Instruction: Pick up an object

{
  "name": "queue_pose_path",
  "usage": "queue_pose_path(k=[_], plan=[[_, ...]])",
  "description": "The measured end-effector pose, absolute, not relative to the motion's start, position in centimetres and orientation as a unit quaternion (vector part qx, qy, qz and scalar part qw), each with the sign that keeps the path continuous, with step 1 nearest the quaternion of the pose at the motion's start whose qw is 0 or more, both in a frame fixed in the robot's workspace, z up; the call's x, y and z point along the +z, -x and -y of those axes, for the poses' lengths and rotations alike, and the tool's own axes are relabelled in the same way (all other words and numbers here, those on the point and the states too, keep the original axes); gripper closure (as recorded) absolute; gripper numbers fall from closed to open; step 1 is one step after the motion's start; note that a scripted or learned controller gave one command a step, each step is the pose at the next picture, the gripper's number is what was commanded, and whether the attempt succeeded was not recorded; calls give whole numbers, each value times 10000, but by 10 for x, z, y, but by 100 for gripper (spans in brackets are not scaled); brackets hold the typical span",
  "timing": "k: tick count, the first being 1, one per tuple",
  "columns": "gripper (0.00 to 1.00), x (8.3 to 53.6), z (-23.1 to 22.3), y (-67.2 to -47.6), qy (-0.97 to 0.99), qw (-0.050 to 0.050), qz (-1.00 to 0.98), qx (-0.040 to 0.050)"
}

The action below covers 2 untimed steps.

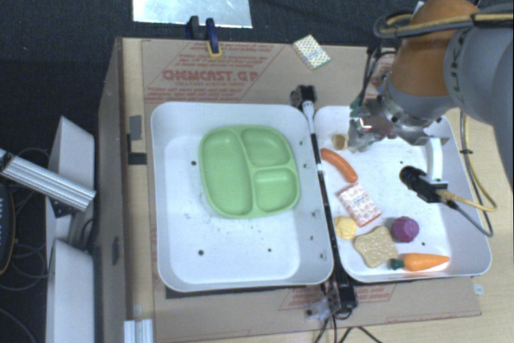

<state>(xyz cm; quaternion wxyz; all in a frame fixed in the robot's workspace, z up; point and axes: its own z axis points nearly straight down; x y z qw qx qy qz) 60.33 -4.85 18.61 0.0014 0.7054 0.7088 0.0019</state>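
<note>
1. Seven small things lie in the right bin (377, 177), and any one of them would answer the task. The orange sausage (339, 165) serves as the marker for placing the rest.
2. The gripper (361, 132) hangs low over the bin, just past the sausage's far end and a little toward the arm's side of it. A small brown piece (340, 142) lies close to that same end, beside the gripper.
3. Whether the jaws are open or closed cannot be told from this slant, and nothing can be seen held between them.
4. Nearer the camera than the sausage comes a red-and-white packet (359, 205). Beyond it are a yellow piece (345, 227), a toast slice (376, 247), a purple lump (405, 229) and a carrot (422, 260), the last farthest from the sausage.
5. The step in hand looks like settling on a target, and the sausage is the likeliest choice. To do it well, centre over the sausage's middle and turn the wrist so the jaws close across its narrow width, not along its length.
6. The sausage lies close to the wall shared with the left bin (181, 173), so the jaw on that side needs room to come down without striking it.
7. A grip at the sausage's middle also stays clear of both the brown piece and the packet.
8. The green plate (247, 171), across that wall from the sausage, plays no part.
</note>
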Motion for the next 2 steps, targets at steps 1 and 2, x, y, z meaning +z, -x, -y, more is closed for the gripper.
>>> queue_pose_path(k=[1, 2], plan=[[0, 185, 49, -602, -7060, 7, -7082, 8], [0, 84, 100, -620, -7067, 7, -7075, 3]])
